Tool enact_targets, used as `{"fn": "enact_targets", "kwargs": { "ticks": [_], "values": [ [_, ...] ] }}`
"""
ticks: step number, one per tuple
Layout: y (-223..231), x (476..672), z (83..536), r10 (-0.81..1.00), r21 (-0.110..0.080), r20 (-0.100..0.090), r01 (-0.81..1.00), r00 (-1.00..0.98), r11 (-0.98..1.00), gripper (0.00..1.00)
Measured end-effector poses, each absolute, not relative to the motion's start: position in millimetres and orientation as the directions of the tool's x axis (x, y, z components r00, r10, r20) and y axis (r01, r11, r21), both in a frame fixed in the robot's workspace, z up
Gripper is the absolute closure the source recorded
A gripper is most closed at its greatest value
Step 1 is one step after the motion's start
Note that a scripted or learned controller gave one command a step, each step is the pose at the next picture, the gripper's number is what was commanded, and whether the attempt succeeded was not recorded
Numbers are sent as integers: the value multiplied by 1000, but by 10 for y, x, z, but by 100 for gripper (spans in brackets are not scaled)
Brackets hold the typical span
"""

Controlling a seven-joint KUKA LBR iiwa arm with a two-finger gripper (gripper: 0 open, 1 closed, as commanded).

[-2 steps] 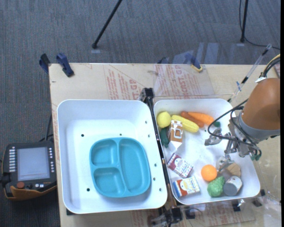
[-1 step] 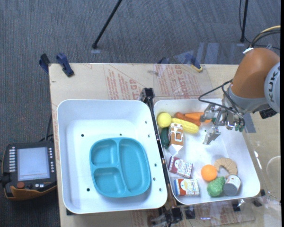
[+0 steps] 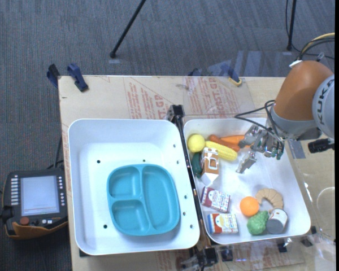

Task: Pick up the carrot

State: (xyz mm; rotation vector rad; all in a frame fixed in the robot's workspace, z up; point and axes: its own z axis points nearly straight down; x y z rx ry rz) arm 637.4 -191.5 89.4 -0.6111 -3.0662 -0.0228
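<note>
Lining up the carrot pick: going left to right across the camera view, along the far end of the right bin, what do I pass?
Lemon → corn cob → carrot → tool.

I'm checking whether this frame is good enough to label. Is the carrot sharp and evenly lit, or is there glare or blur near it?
Camera view: light is even and soft, with faint shadows in the right bin; the carrot is small but distinct, partly hidden by the corn; the gripper looks slightly soft; no strong glare on the white plastic.
</note>
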Motion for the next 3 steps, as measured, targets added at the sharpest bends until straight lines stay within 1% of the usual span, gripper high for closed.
{"fn": "enact_targets", "kwargs": {
  "ticks": [1, 2, 3],
  "values": [
    [-1995, 6315, 860, 709, 0, 28, 709, -705, 705, 0],
    [-2083, 6400, 873, 828, 2, 11, 828, -560, 560, 0],
    [-2009, 6457, 875, 950, 0, 20, 950, -313, 313, 0]
  ]
}}
